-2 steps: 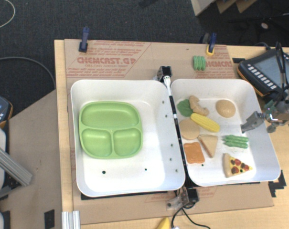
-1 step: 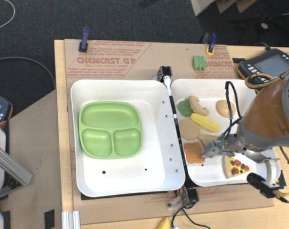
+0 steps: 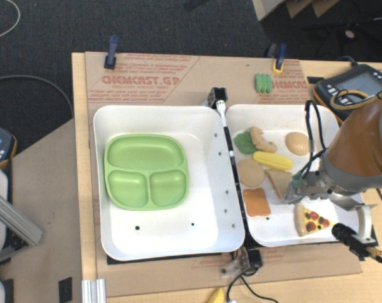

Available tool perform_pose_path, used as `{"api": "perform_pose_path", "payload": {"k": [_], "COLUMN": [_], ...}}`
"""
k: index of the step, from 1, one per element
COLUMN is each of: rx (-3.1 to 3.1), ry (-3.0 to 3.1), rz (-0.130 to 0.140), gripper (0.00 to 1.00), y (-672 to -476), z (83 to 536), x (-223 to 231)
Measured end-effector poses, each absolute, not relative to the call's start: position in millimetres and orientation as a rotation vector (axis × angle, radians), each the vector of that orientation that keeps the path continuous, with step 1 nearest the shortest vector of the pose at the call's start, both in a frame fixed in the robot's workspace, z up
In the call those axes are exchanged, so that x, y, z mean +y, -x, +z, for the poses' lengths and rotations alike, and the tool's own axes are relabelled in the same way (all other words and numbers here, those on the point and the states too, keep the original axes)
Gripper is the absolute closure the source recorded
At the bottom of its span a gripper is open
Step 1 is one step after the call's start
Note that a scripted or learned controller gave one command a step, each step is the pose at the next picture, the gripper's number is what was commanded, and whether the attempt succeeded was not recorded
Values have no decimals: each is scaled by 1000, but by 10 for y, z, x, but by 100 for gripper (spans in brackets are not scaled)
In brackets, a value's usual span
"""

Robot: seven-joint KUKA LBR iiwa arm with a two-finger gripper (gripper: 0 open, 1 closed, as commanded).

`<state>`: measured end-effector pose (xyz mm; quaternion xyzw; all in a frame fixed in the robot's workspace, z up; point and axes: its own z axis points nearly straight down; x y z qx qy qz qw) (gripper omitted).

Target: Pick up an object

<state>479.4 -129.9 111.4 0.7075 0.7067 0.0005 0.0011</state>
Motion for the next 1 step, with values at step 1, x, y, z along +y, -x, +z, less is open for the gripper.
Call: {"api": "perform_pose_path", "payload": {"k": [1], "rx": [2216], "ry": [-2220], "rz": [3], "gripper": [100], "y": [-4798], "z": [1213], "x": [-1299]}}
